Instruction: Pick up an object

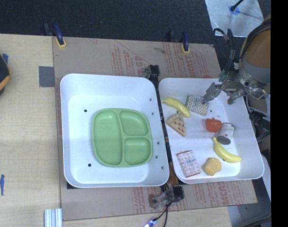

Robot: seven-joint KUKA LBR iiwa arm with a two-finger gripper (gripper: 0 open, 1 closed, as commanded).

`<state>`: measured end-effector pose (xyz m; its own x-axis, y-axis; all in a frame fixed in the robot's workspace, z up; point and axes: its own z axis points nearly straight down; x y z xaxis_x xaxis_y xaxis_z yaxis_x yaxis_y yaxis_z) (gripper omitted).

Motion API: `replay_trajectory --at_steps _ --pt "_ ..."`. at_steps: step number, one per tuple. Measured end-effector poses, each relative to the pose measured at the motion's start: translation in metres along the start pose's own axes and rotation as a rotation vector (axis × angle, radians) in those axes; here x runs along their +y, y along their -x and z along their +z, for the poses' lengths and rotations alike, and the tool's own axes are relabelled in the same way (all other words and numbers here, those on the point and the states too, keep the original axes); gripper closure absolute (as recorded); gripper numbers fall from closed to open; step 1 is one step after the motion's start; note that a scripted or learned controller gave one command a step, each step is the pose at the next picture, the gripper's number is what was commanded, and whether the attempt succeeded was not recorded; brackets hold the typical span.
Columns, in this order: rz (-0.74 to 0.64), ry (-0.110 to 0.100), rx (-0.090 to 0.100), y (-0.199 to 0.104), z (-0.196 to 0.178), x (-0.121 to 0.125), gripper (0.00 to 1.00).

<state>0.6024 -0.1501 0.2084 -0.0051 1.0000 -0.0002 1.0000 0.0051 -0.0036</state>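
While the grey arm with its orange band (pixel 258 48) reaches in from the right, its two-finger gripper (pixel 219 92) hangs over the far part of the right shallow white bin (pixel 244 126). One slim grey finger (pixel 210 92) slants down and to the left, its tip just beside the speckled white-and-green square block (pixel 197 105); whether the two touch I cannot tell. No object sits between the fingers, and from this slant I cannot tell whether the claw is spread or clenched.

Nothing is lifted; every candidate lies on the floor of the right bin. Left of the speckled block lies a small yellow plastic banana (pixel 177 106), and just near of that a tan wedge like a toy sandwich slice (pixel 177 124). Toward the middle rests a round red toy tomato (pixel 213 125), touching or nearly touching a short grey-and-white cylinder (pixel 225 133). Nearer still are a second yellow banana (pixel 225 152), a lumpy yellow-orange piece (pixel 212 166) and a flat red-and-white printed packet (pixel 187 163).

A pale green divided plastic plate (pixel 121 137) lies flat in the left shallow white bin (pixel 77 93).
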Motion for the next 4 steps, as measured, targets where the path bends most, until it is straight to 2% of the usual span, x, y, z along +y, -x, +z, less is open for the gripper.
replay_trajectory --at_steps 1,2,3,4 --pt "0.000 -0.001 -0.001 0.029 0.072 -0.015 0.00" --pt "0.000 0.000 0.000 0.031 0.117 -0.037 0.00" --pt "-0.003 0.003 -0.003 0.032 0.105 -0.036 1.00" --pt "-0.001 0.002 -0.001 -0.040 0.068 -0.033 1.00"
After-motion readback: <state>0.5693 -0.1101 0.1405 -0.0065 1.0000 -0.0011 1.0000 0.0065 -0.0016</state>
